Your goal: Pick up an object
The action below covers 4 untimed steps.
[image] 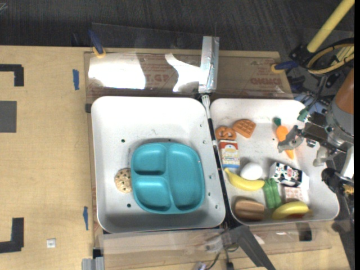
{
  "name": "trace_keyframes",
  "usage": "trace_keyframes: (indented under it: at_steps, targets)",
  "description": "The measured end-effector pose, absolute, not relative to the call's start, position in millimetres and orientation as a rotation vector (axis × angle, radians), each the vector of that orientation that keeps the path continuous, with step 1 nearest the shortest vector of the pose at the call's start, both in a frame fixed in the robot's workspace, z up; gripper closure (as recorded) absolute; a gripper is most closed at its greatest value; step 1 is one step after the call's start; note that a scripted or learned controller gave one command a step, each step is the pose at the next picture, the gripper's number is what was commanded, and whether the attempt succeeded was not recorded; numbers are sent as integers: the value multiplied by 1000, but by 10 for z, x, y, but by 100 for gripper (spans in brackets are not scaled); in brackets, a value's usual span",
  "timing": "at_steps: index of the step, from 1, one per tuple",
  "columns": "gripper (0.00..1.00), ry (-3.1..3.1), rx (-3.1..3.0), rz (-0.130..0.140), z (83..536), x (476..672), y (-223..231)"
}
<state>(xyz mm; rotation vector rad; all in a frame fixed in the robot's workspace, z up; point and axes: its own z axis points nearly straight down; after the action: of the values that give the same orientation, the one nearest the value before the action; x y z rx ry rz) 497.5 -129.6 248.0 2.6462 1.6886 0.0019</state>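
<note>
The right bin holds several toy foods. Among them are an orange carrot, a waffle, a pretzel, a small carton, a white egg, a banana, a cow-patterned box, a green piece, a brown bread roll and a yellow fruit. My gripper hangs over the right side of this bin, just right of the carrot. An orange piece sits at its tip, against the carrot.
The left bin carries a teal divided plate with a cookie at its left edge. A clear panel and cardboard wall stand behind both bins. Cables and a yellow pole lie at the far right.
</note>
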Motion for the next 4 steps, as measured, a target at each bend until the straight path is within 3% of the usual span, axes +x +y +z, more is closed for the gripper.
trace_keyframes:
  at_steps: [1, 2, 3, 4]
  targets:
    - [0, 1878, 2524, -5, 2063, 5204, -914]
    - [0, 2033, 2394, -1, 1999, 6098, -1275]
    - [0, 1984, 2446, -14, 1111, 5937, -1748]
    - [0, 2071, 2360, 3, 862, 6081, -1877]
